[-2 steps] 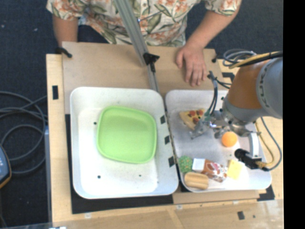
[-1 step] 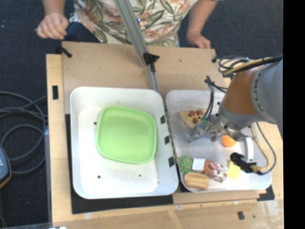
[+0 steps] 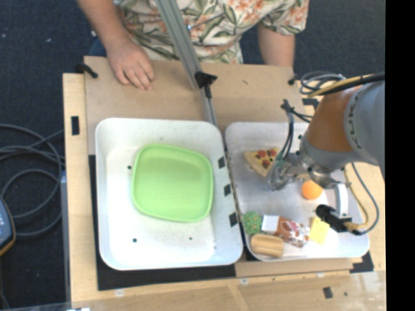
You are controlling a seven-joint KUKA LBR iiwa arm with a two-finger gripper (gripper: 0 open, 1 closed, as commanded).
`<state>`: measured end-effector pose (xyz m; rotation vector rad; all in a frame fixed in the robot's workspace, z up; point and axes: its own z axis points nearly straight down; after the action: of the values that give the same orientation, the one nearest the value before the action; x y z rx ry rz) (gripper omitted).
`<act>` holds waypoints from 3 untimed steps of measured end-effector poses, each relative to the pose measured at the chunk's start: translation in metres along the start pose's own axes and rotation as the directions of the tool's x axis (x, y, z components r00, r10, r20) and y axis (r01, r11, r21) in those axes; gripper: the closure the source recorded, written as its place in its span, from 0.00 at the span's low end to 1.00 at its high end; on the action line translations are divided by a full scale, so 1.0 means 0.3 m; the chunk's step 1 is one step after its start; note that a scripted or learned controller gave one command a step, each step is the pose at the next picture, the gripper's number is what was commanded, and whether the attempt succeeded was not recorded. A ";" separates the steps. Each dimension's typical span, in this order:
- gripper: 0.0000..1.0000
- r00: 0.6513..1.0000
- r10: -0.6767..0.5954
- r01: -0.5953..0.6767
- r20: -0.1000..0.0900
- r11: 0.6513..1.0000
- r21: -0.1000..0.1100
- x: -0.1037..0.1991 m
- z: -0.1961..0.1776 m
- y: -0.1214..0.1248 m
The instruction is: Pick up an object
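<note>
The wooden bench (image 3: pixel 162 92) sits on a dark floor (image 3: pixel 32 44), with black cables (image 3: pixel 29 180) looped on the floor off its left side. Two white bins lie side by side on it. The left bin (image 3: pixel 110 238) holds a single green plate (image 3: pixel 172 183), lying flat near its middle.

The right bin (image 3: pixel 259 135) is busier. Along its near edge there is a bread roll (image 3: pixel 267 245), with a small green piece (image 3: pixel 252 223) just behind it. A red-and-white packet (image 3: pixel 293 232) and a yellow block (image 3: pixel 318 230) lie to the right of those. Further in, an orange ball (image 3: pixel 312 190) rests on the bin floor. Beyond that a pizza slice (image 3: pixel 260 161) lies flat toward the far left of the bin.

The gripper (image 3: pixel 279 177) is low in this bin between those two — the pizza slice is just beside it on the left and the orange ball near it on the right. Whether it is parted or closed I can't make out, and nothing shows as gripped.

The arm (image 3: pixel 337 128) comes in from the right, its orange band above the wrist, bending down over the right bin.

At the far side a slanted metal pole (image 3: pixel 178 24) runs down to the bench. A person in a floral shirt (image 3: pixel 220 5) stands behind it — one hand (image 3: pixel 133 67) resting on the wood.
</note>
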<state>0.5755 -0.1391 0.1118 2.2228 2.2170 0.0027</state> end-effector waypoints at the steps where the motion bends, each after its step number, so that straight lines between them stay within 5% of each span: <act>1: 1.00 1.000 -0.003 0.003 0.000 1.000 -0.003 0.032 -0.184 0.010; 3: 1.00 1.000 -0.003 0.003 0.000 1.000 -0.004 0.038 -0.542 0.027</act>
<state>0.5832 -0.1276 0.2745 2.2175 2.2179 0.0064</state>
